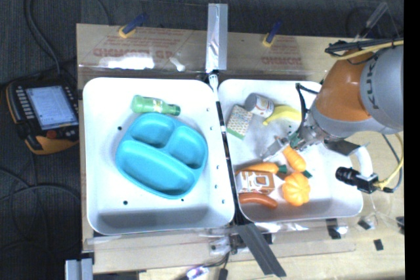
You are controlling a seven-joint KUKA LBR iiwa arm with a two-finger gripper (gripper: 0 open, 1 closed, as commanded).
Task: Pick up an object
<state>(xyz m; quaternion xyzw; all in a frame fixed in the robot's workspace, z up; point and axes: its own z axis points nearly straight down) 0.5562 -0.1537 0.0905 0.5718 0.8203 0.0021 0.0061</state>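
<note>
Two white bins are sitting side by side on the bench. The left bin (98,160) is holding a blue divided tray (162,154), lying tilted across the middle, w/ a green bottle (154,105) lying on its side just beyond the tray's far edge, near the back wall.

The right bin (341,197) is carrying the clutter. The grey arm w/ the orange band (344,98) is reaching in from the right, and the gripper (289,143) is hanging low over the bin's middle, its tip just beside the top of a carrot (294,159). The fingers are too small and blurred to read (can't tell if they're spread or pinched), and nothing is showing clearly between them, so no grasp to report.

The carrot is lying at a slant, green end pointing down-right, its lower end near a small orange pumpkin (296,188). Left of the pumpkin a snack box (257,181) w/ a brown-and-white label is sitting by the bin's left wall, and a hot dog (257,200) is lying along the near wall just below it. Toward the back: a tin can (258,103) on its side, a banana (283,115) just right of it, and a grey-green sponge (238,121) near the divider.

A teach pendant (46,111) is resting on the floor, left of the bench
</note>
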